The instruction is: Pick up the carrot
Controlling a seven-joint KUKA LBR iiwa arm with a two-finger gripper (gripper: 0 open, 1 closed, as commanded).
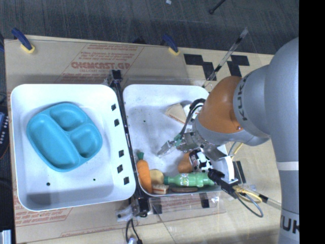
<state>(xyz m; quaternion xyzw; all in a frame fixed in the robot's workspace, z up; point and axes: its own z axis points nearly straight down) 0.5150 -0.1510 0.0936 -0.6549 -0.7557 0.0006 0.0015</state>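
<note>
The carrot [143, 172], orange with a green top, lies along the left wall of the right bin [152, 98] near its front corner. My gripper [170, 145] hangs over the middle of that bin, right of and behind the carrot and clear of it. Its metal fingers [164, 148] are spread open, and nothing sits between them. The grey arm with its orange band [219, 111] covers the bin's right part.
A green bottle [193, 180] lies along the front wall beside a small yellowish piece [156, 176] and a brown piece [161, 188]. An orange object [185, 164] sits under the wrist. A bread wedge [177, 113] lies at the back. A blue divided plate [63, 135] fills the left bin [20, 187].
</note>
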